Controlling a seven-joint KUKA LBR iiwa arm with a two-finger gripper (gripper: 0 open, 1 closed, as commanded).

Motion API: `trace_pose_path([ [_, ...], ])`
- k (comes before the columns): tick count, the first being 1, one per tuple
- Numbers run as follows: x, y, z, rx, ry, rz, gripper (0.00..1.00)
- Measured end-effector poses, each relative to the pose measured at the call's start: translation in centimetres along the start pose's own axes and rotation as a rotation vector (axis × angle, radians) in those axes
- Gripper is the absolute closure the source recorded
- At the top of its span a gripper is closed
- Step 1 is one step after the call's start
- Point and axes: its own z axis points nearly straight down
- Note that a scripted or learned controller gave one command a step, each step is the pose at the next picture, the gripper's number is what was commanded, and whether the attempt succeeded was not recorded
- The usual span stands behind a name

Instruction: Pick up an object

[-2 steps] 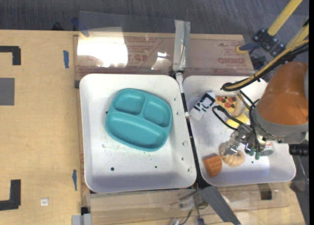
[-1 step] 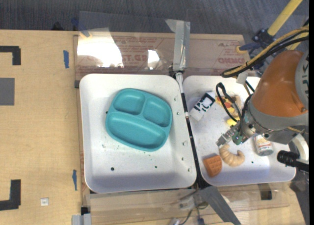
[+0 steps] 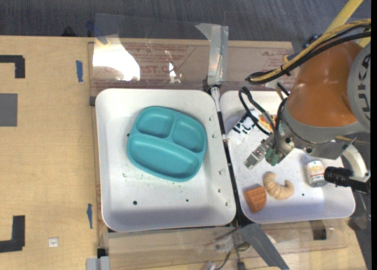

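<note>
My gripper (image 3: 265, 155) hangs low over the middle of the right bin (image 3: 333, 205), below the orange wrist band. Just under it and slightly to the right lies a tan croissant-shaped toy (image 3: 278, 187), close to the gripper but apart from it. An orange wedge-shaped piece (image 3: 255, 198) sits by the bin's front left. A small white jar with an orange label (image 3: 316, 173) stands to the right. A blue-and-white packet (image 3: 242, 125) lies at the back left, partly hidden by cables. Nothing shows held in the gripper.
The left bin (image 3: 112, 165) holds a teal divided plate (image 3: 166, 143). A ridge separates the two bins. Black cables loop over the right bin's back. The arm's body covers the right bin's back right corner.
</note>
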Motion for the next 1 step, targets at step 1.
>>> trace_pose_path([
  [1,5.31,3.88,-1.98,0.002,0.001,0.144,1.00],
])
